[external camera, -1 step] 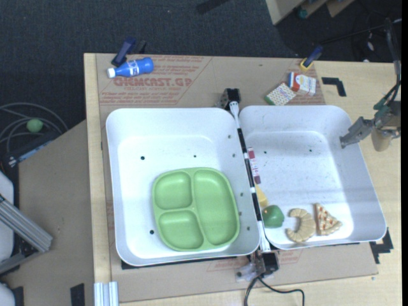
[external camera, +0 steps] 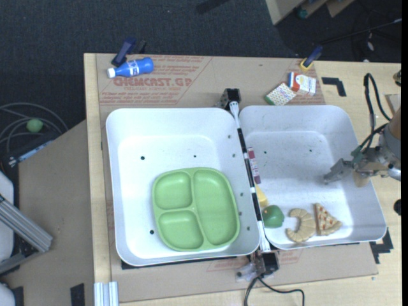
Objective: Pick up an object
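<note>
The gripper [external camera: 333, 174] hovers low over the right bin [external camera: 299, 129], apparently empty; whether its jaws are apart cannot be told.

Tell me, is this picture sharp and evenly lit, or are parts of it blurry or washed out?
Camera view: the light is soft and even, with faint shadows along the rims of the left bin. The green plate and the pizza slice look fairly crisp, while the gripper at the right bin's edge is smeared. The white bin floors look a little washed out, and the dark floor beyond the bench lacks detail.
</note>
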Controlling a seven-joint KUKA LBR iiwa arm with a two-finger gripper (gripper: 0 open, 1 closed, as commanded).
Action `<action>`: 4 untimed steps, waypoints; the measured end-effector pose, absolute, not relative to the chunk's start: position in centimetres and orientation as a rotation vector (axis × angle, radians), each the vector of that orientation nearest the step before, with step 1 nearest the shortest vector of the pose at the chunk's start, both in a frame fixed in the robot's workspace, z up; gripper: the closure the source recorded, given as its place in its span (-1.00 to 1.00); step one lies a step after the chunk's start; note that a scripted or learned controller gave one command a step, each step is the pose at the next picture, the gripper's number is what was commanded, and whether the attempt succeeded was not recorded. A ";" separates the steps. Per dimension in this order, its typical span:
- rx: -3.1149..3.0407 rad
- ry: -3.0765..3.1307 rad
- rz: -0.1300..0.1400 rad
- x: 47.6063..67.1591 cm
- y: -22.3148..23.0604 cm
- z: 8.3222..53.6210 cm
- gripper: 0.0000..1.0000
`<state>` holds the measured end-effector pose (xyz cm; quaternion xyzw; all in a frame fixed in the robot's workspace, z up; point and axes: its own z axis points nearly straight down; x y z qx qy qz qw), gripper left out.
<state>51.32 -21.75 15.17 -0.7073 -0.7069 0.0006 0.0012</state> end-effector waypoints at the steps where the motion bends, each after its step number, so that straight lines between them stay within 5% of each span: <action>1: -2.221 -2.220 0.001 48.4 -18.3 8.4 -1.00; 2: -2.225 -2.221 0.000 47.9 -21.7 14.0 -1.00; 3: -2.220 -2.223 0.000 53.1 -19.5 8.4 -1.00; 4: -2.211 -2.218 -0.006 47.9 -22.0 8.4 -1.00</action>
